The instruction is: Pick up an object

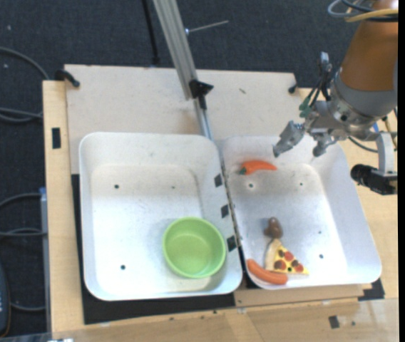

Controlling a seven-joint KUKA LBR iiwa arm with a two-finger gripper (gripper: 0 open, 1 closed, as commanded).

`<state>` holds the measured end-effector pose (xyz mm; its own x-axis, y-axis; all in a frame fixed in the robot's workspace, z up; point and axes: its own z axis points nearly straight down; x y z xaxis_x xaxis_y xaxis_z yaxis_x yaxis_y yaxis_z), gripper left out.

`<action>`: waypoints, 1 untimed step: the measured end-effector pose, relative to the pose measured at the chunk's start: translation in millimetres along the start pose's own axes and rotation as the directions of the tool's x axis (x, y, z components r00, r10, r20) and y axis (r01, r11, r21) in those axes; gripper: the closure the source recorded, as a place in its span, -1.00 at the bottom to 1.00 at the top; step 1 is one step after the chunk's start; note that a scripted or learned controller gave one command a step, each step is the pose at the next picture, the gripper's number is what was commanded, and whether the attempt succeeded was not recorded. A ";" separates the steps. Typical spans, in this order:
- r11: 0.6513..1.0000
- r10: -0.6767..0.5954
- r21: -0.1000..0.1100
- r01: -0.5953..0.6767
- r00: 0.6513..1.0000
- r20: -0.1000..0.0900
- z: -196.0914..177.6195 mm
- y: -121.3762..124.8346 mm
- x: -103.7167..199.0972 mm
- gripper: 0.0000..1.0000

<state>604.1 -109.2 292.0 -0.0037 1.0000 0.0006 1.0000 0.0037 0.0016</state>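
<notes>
The pick has not yet begun in any way the view can confirm. The gripper (304, 142) hangs over the far edge of the right bin (345, 212), its two fingers spread apart with nothing between them, so it is released and carrying no load. Closest to it is a small orange carrot-like toy (257, 166), lying near the bin's far left corner, a little to the side of the fingers and apart from them. Further toward the near edge sit a small brown piece (274, 227), which is too small to identify, a pizza-slice toy (284, 258) and a sausage-like toy (267, 273) at the near left corner, the last two touching or nearly so. The left bin (117, 191) holds a green bowl (194, 246) near its near right corner. Everything remains to be done: choosing a target, descending, closing and lifting. The carrot looks the likeliest candidate, given how near the fingers it lies.
</notes>
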 end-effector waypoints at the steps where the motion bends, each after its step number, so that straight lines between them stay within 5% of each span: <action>1: 1.000 0.000 0.000 0.000 1.000 0.000 -0.1 0.0 0.1 -1.00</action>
<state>604.1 -109.1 292.0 -0.0034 1.0000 0.0010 1.0000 0.0034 0.0019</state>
